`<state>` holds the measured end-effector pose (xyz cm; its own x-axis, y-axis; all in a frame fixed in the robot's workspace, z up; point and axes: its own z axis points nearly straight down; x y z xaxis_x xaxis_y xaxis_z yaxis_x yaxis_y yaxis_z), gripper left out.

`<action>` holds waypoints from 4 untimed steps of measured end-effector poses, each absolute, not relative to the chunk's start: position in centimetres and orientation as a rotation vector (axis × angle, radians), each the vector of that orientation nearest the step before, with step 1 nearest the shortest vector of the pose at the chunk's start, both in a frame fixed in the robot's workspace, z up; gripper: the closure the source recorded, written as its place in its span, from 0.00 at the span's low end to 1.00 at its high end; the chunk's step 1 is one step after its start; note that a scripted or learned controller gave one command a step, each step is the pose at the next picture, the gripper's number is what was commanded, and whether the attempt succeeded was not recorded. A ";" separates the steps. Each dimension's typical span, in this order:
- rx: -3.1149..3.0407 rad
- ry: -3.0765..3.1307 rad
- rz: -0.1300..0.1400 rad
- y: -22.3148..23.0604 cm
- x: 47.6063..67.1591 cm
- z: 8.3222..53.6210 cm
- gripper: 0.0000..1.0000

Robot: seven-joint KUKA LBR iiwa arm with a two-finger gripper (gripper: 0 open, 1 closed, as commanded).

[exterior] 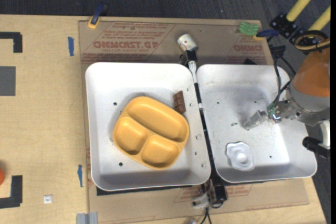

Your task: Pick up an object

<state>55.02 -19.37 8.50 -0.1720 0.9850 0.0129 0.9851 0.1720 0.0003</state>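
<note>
Left bin [105, 81]: shallow white tray on the bench; holds two items.
Yellow tray [151, 131]: three-compartment plastic dish, lying upside down (rounded undersides up), roughly at the middle of the left bin and turned at a slant.
Brown block [179, 102]: small dark ridged piece, just beside the yellow tray's upper right edge, near the wall shared with the other bin.
Right bin [231, 78]: shallow white tray, touching the left bin along the central divide; floor speckled with small dark marks.
White cap [240, 155]: pale, rounded, lid-like object with a raised centre, resting in the lower left part of the right bin.
Arm [315, 81]: grey with orange band, entering from the right over the right bin's far side.
Gripper [253, 119]: low over the right bin's middle, above and right of the white cap, well apart from it; whether its jaws are apart or together cannot be made out (metallic blur), and nothing is seen between them.
Bench [42, 128]: tan board surface with black and blue tape marks.
</note>
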 end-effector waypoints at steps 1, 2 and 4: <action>-1.872 -2.527 -0.003 -14.6 58.8 8.5 0.00; -1.940 -2.467 -0.009 -19.3 59.0 8.5 0.00; -2.117 -2.320 0.000 -12.2 53.7 8.5 0.00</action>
<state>53.68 -12.21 8.52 -0.0913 0.9958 0.0005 0.9958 0.0913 -0.0005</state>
